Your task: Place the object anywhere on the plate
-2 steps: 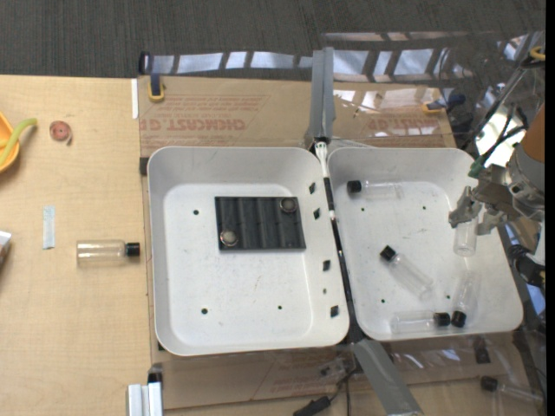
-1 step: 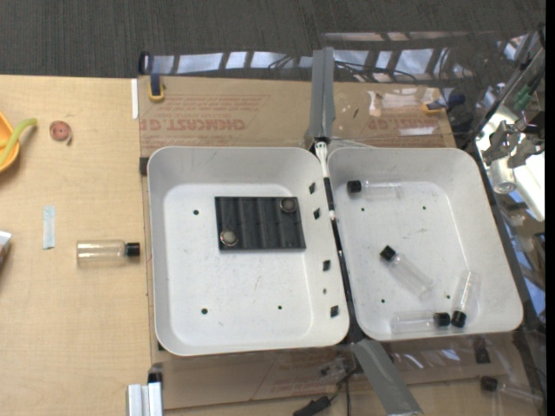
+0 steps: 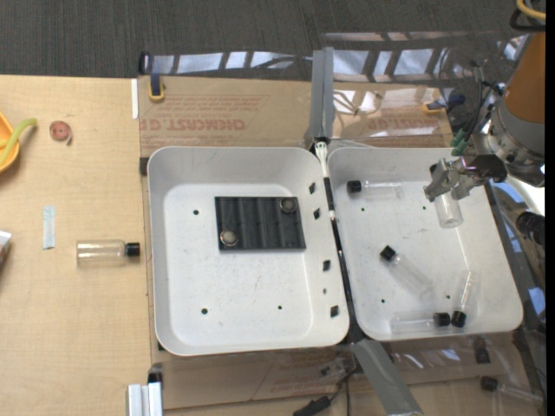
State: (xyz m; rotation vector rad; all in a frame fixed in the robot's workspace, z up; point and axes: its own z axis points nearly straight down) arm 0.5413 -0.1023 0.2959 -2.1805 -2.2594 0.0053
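A black grooved plate (image 3: 260, 224) lies in the left white bin (image 3: 173, 310), with two small round metal pieces on it at its upper right and lower left. My gripper (image 3: 451, 189) hangs over the upper right part of the right bin (image 3: 499, 319), far to the right of the plate. A clear vial (image 3: 448, 211) hangs upright from its tips, and the fingers look shut on the vial's top. Several more clear vials with black caps lie in the right bin: one (image 3: 375, 186) near the top left, one (image 3: 408, 269) in the middle, and two (image 3: 421, 322) along the bottom.
On the wooden bench left of the bins lie another capped vial (image 3: 104, 250), a small blue strip (image 3: 48, 228), a red disc (image 3: 59, 130) and a yellow object (image 3: 7, 141). A metal divider (image 3: 321, 102) stands behind the gap between the bins.
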